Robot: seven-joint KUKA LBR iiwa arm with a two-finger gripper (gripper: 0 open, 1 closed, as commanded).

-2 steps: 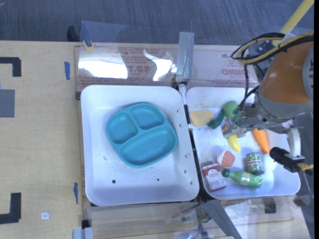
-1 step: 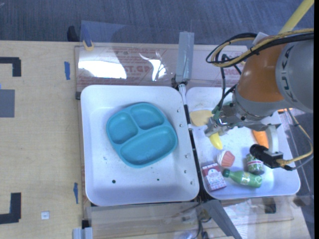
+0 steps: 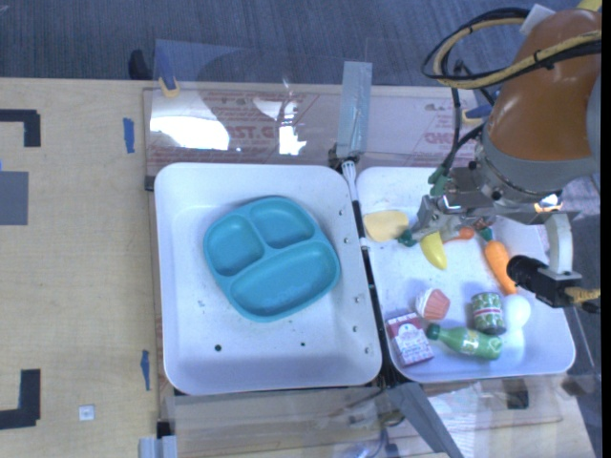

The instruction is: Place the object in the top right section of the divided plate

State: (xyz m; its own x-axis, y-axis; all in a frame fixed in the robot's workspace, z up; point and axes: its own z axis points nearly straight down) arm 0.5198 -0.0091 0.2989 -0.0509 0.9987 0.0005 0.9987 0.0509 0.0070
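Note:
A blue divided plate (image 3: pixel 272 256) lies in the left white bin (image 3: pixel 181 332); it has two small sections at its far side and one large section at its near side. My gripper (image 3: pixel 434 225) hangs over the far-left part of the right bin (image 3: pixel 554 351). A small yellow toy (image 3: pixel 434 250) lies directly under it, touching or nearly touching its tip. A pale yellow piece (image 3: pixel 385 224) lies just left of the gripper. The arm's orange band (image 3: pixel 549 84) hides the bin's far right corner.
The right bin also holds an orange carrot (image 3: pixel 497 263), a pink slice (image 3: pixel 435 303), a green can (image 3: pixel 486 311), a green bottle (image 3: pixel 466 342), a red-and-white box (image 3: pixel 410 340) and a white egg (image 3: pixel 517 310). A ridge (image 3: pixel 361 256) separates the two bins.

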